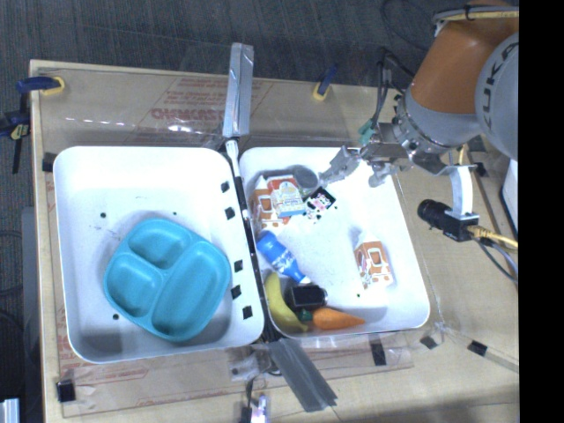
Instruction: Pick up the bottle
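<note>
The bottle point(280, 256) is blue with a white label and lies on its side along the left wall of the right bin point(401, 236). My gripper point(359, 172) hangs over the bin's far right part, well up and to the right of the bottle. Its two fingers point(338, 165) are spread open with nothing between them.
Around the bottle lie a red-and-white carton point(280, 197), a small black-and-white item point(319, 203), a banana point(277, 301), a black object point(309, 295) and a carrot point(336, 320). An orange-and-white packet point(374, 264) lies right of centre. The left bin point(88, 192) holds a blue divided plate point(167, 277).
</note>
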Controlling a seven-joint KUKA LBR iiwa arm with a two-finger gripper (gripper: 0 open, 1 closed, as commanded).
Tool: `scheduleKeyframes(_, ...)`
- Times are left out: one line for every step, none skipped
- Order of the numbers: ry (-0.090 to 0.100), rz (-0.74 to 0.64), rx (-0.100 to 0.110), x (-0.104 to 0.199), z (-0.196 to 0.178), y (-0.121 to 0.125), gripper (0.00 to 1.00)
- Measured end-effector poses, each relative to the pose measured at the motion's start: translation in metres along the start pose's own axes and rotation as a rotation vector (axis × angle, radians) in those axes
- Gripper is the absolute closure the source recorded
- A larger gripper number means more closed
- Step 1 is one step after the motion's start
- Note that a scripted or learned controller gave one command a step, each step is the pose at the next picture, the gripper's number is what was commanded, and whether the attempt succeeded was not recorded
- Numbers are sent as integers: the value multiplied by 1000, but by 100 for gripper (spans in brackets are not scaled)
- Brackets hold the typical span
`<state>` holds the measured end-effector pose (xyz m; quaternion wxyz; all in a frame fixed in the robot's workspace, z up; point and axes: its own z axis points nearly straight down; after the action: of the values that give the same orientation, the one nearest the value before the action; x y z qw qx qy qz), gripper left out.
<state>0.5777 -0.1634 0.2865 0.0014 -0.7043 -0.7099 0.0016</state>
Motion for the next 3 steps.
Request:
scheduleKeyframes(0, -131, 1, 40, 144, -51, 0)
scheduleKeyframes(-2, -135, 1, 39, 134, -50, 100)
scheduleKeyframes(-2, -135, 0, 39, 133, -50, 0)
